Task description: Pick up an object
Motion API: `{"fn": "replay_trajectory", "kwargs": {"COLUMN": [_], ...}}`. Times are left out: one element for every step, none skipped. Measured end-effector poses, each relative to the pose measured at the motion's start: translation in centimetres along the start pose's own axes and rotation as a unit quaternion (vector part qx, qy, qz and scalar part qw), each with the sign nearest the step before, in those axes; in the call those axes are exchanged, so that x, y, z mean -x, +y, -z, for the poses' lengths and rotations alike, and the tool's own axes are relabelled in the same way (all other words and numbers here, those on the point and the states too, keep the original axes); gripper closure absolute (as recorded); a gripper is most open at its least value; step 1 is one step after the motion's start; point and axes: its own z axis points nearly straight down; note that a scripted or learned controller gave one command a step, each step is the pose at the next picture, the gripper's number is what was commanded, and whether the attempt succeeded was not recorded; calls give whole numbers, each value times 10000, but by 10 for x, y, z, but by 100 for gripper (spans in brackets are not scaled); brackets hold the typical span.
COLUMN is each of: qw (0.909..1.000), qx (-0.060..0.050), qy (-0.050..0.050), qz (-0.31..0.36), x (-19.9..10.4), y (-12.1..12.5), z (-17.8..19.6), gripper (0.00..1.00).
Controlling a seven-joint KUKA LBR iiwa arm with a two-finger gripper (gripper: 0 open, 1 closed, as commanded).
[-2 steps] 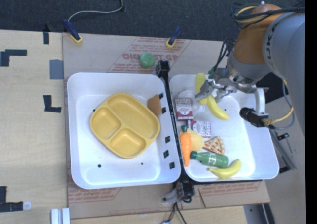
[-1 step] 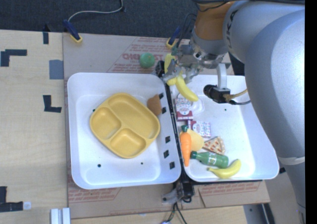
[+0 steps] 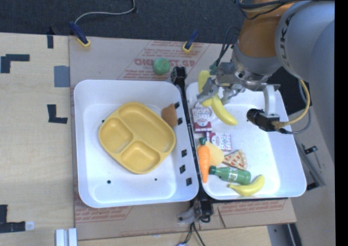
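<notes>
The end effector [image 3: 216,93] is hanging spread over a banana [image 3: 223,112] in the right bin [image 3: 285,155], pinching nothing; the lifting is not yet done.

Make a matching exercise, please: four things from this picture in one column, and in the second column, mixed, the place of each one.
Things:
1. yellow tray
2. green ball
3. green bottle
4. carrot

Places:
A. on the cardboard behind the bins
B. in the left bin
C. in the right bin, by its left wall
D. in the right bin, just above the front banana

Pairs: 1-B, 2-A, 3-D, 4-C
</notes>
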Motion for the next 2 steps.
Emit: {"fn": "replay_trajectory", "kwargs": {"qw": [10000,10000], "qx": [-13,-3], "qy": [8,10], "qz": [9,16], "x": [-57,-152], "y": [-32,-37], "z": [-55,-8], "gripper": [100,100]}}
